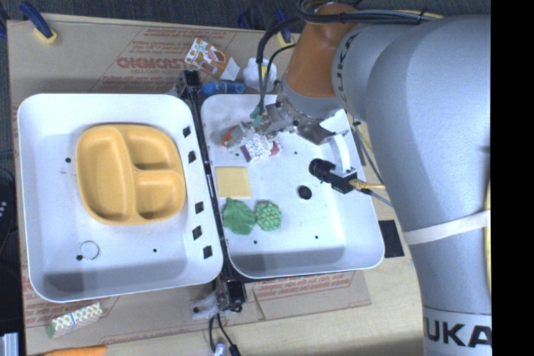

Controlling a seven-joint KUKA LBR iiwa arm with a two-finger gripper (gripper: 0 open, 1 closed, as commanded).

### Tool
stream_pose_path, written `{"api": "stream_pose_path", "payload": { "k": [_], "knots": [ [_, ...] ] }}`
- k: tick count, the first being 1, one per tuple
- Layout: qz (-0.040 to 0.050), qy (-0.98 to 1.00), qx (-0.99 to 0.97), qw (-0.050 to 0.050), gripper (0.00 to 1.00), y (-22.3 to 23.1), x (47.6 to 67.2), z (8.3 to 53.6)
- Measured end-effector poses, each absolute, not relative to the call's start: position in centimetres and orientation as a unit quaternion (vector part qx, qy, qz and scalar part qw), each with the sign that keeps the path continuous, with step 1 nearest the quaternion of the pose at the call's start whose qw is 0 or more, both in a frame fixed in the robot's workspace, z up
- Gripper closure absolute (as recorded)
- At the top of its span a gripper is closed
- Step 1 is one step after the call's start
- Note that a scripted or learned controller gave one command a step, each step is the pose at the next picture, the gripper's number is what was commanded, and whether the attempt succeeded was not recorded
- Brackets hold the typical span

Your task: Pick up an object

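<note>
One gripper (265, 122) low over right bin's (350, 250) far-edge clutter; grip state unreadable; middle floor open.

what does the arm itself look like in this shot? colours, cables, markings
The arm is bulky, rounded and smooth light grey, with an orange band above the wrist. A thin pale ring crosses a lower link, and white "UKA" lettering shows near the base. Black cables loop over the orange section. The gripper end is dark metal.

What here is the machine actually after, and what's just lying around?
Part of the job:
gripper, low in the right bin
small packets by it
yellow square
green items

Lying about:
yellow divided tray in the left bin
wrapper on the cardboard
</note>
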State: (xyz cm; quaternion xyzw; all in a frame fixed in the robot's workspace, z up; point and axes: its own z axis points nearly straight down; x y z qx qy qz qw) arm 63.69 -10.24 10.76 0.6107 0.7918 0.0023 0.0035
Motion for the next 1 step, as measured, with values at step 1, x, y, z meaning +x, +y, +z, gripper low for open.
{"api": "stream_pose_path", "payload": {
  "k": [1],
  "knots": [
    [0.0025, 0.885, 0.466, 0.004, 0.0, -12.93, 62.34, 9.72]
  ]
}}
